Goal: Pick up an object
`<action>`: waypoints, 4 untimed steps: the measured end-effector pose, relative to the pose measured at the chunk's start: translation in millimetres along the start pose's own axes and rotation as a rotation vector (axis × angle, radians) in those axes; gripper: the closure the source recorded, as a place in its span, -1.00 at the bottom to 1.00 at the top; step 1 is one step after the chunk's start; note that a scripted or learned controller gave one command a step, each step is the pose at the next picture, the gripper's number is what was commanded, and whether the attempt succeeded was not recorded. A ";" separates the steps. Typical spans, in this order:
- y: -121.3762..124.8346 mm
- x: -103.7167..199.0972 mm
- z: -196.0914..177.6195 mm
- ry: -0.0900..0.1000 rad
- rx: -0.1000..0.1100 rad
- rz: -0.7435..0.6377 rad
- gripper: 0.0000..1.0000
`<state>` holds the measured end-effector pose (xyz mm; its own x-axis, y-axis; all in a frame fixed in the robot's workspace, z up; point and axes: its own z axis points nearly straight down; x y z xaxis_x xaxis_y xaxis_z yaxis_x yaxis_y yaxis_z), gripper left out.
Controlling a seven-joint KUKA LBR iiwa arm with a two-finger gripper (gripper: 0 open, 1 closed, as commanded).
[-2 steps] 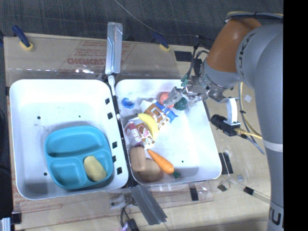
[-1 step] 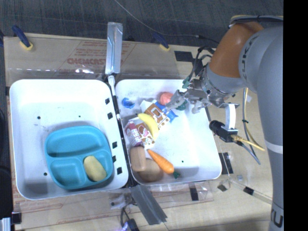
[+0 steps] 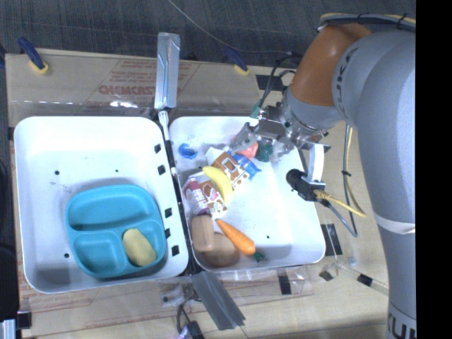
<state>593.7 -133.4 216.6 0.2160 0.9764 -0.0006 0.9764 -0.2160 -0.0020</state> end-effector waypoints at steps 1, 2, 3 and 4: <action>-30.0 14.6 96.1 0.003 -0.013 0.028 -1.00; -30.1 14.5 96.3 0.003 -0.013 0.028 -1.00; -5.2 -19.1 114.2 0.005 -0.024 -0.054 -1.00; -30.7 26.1 123.9 0.001 -0.003 -0.322 -1.00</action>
<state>569.1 -101.3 92.7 -0.1043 0.9945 0.0002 0.9945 0.1043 0.0009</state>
